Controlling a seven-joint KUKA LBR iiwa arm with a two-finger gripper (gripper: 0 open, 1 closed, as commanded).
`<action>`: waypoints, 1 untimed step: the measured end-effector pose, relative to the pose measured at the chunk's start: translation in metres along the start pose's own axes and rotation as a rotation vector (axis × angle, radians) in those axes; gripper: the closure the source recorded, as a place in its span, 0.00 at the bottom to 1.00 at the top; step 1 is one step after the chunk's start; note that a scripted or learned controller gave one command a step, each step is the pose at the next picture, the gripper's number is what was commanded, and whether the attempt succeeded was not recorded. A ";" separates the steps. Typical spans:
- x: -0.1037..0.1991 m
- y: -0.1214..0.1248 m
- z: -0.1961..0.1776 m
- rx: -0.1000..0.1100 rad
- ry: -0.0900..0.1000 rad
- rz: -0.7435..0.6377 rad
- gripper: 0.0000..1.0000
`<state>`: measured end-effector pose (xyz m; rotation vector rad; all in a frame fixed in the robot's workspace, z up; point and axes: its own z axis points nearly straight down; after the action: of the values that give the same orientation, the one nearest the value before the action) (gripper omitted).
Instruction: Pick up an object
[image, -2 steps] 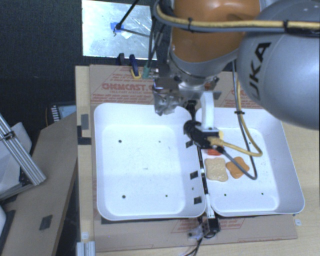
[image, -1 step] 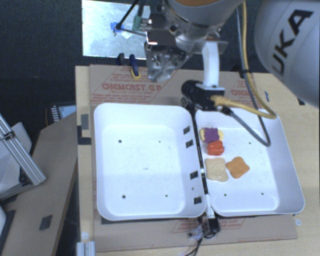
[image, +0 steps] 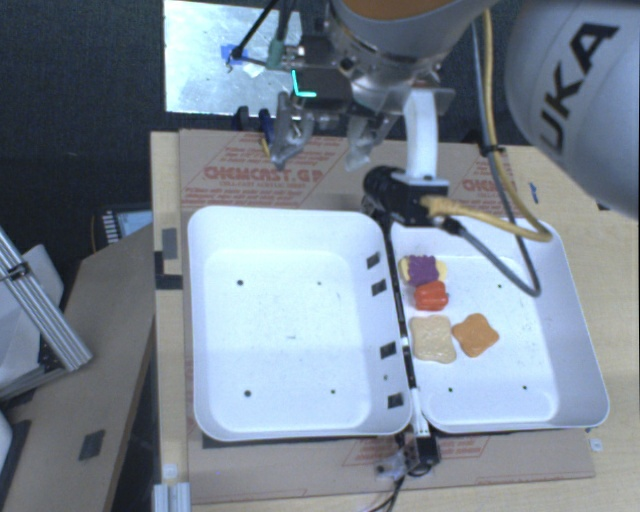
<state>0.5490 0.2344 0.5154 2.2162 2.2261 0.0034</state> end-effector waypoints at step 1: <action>0.001 0.000 -0.012 -0.003 0.002 -0.004 1.00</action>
<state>0.5491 0.2349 0.5271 2.2108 2.2304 0.0086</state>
